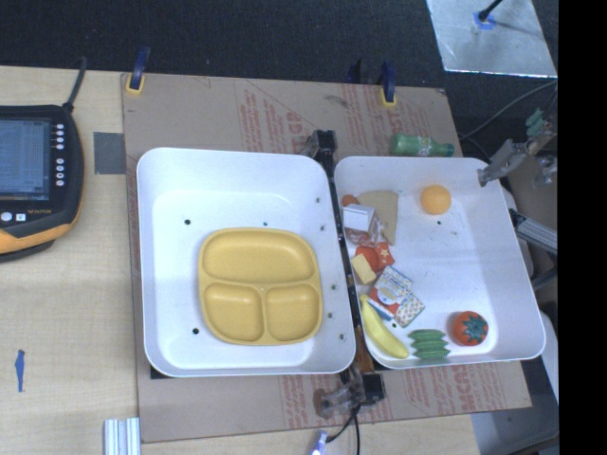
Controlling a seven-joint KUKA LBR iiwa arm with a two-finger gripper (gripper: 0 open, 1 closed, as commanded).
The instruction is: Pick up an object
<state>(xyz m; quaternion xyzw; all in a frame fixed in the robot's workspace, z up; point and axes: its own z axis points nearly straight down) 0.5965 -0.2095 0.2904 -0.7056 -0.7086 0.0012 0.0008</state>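
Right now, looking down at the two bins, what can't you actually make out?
- Arm and tool: in the camera view, cut off by the right edge; too small to tell how the fingers stand.
- Packets piled along the right bin's left wall: overlapping and blurred, printing unreadable.
- Handheld screen: cut by the left edge, display too blurred to read.
- Green bottle behind the bin: label too small.

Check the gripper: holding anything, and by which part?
Cannot be told. The arm's end sits at the right bin's far right corner with nothing visible in it. The orange ball, tomato and banana lie in the bin.
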